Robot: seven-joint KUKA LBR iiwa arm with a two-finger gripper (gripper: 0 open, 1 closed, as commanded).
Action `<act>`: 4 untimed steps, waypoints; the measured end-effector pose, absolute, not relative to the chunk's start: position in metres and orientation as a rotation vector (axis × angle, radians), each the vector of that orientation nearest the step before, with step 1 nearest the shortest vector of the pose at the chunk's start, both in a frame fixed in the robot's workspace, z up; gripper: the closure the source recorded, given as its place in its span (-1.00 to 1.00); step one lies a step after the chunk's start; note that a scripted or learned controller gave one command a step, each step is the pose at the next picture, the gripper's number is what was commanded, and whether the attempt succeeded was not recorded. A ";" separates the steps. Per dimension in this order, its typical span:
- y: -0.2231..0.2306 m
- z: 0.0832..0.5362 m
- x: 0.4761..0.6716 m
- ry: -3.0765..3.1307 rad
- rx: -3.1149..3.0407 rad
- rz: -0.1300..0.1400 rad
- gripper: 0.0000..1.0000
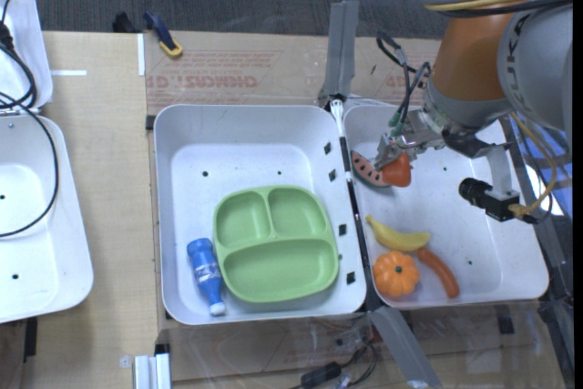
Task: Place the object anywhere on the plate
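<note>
Two bins meet mid-frame; the green plate (273, 243) has bare floor above it. The gripper (397, 161) pinches a red object (397, 171); its axis is unclear.

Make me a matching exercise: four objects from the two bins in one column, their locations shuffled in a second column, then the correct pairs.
Objects
1. green three-compartment plastic plate
2. blue plastic bottle
3. round orange pumpkin toy
4. red-and-green watermelon slice toy

Locations
A. right bin, near front edge, below the yellow banana toy
B. left bin, front-left corner
C. right bin, by the dividing wall, beside the gripper
D. left bin, centre

Pairs: 1-D, 2-B, 3-A, 4-C
</note>
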State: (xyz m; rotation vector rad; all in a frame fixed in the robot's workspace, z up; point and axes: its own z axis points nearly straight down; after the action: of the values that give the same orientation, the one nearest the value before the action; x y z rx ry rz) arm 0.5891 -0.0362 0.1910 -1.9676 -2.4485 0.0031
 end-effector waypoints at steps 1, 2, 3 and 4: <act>0.035 0.191 0.541 -2.394 -2.032 0.005 1.00; 0.034 0.191 0.541 -2.393 -2.033 0.005 -1.00; 0.033 0.199 0.541 -2.392 -2.033 0.008 1.00; 0.094 0.191 0.510 -2.685 -1.627 0.004 1.00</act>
State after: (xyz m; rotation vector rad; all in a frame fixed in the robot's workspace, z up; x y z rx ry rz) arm 0.5101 0.0938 0.1907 -1.6274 -2.6848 0.0044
